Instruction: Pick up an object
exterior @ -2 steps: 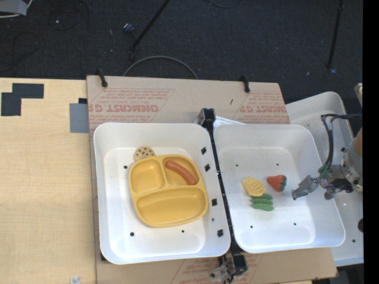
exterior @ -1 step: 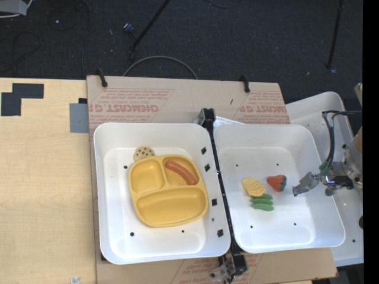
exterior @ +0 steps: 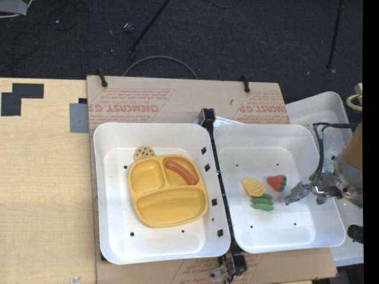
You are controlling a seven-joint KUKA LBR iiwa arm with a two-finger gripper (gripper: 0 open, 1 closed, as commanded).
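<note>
Two shallow white bins sit side by side on a brown cardboard sheet (exterior: pixel 177 102) with red printing on it. Left bin (exterior: pixel 112 229) holds a yellow divided tray (exterior: pixel 169 209), turned a little against the bin's edges. One upper compartment of the tray contains a red sausage (exterior: pixel 181 171), whose long axis runs from upper left to lower right. Just outside the tray's upper left corner lies a round brown cookie (exterior: pixel 143 153).

Right bin (exterior: pixel 278 232) holds three small toy foods close together: a yellow piece (exterior: pixel 253 186), a red piece (exterior: pixel 276 182) just beside it on the right, and a green pod (exterior: pixel 262 203) below them, with its long axis nearly level in the view.

At the right wall of this bin is the gripper (exterior: pixel 301 192), pointing left toward the toys but apart from them. Whether its fingers are apart or together I cannot tell; nothing is seen between them.

Light wooden bench (exterior: pixel 41 188) lies at the left, and dark carpet (exterior: pixel 237 28) with cables behind.
</note>
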